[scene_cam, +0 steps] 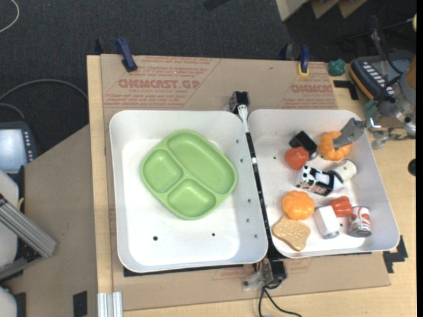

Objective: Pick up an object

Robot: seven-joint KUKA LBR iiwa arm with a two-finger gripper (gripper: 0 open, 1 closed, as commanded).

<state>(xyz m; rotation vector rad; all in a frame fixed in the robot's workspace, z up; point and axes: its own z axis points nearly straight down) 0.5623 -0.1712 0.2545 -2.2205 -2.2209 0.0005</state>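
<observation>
The gripper (345, 136) reaches in from the right over the far part of the right bin (385, 197), its grey tip lying across the top of an orange toy (328, 148); whether it is spread or closed there I cannot tell, since the tip reads as one grey wedge against the fruit. That orange toy sits near the bin's far edge, just beside a small black block (303, 140) and a red tomato-like piece (297, 157), with a black-and-white cow figure (318, 179) a little nearer the camera. To do this step well, I judge the descent should be centred on the orange toy alone, squeezing clear of the neighbours so nothing else is pinched or dragged. The toy looks roundish and slightly lumpy, with no strong long axis; if anything it stretches a little from the bin's far right toward the cow, so closing across that line would suit best
</observation>
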